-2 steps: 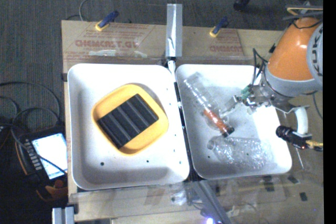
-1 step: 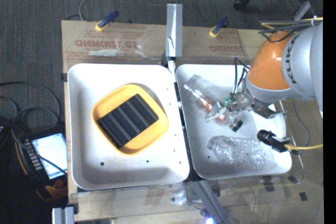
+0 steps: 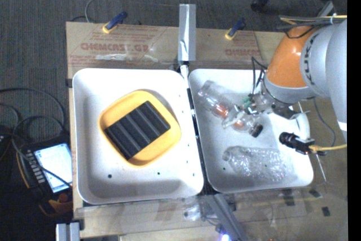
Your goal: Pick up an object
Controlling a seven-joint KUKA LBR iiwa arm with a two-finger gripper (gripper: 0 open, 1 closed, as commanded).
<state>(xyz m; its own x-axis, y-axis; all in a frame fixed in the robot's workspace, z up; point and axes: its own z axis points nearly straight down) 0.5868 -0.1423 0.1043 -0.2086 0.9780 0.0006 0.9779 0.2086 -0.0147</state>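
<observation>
In the right bin [image 3: 214,175] a clear plastic bottle-like object [image 3: 213,97] lies tilted near the back left, with an orange-red bit at its lower end. A crumpled clear plastic piece [image 3: 256,161] rests near the front. My gripper [image 3: 250,114] reaches down into the middle of this bin, right at the lower end of the clear bottle-like object, and the grey and orange arm [image 3: 293,70] above hides much of it. In the left bin [image 3: 90,178] sits a yellow object with a black ribbed top [image 3: 139,127].
A black cable plug [image 3: 293,141] hangs over the right bin's right side. Two blue-and-yellow clamps [image 3: 114,22] hold the cardboard backing behind the bins. A metal post [image 3: 186,31] stands between the bins at the back. A tablet [image 3: 48,163] lies on the floor at left.
</observation>
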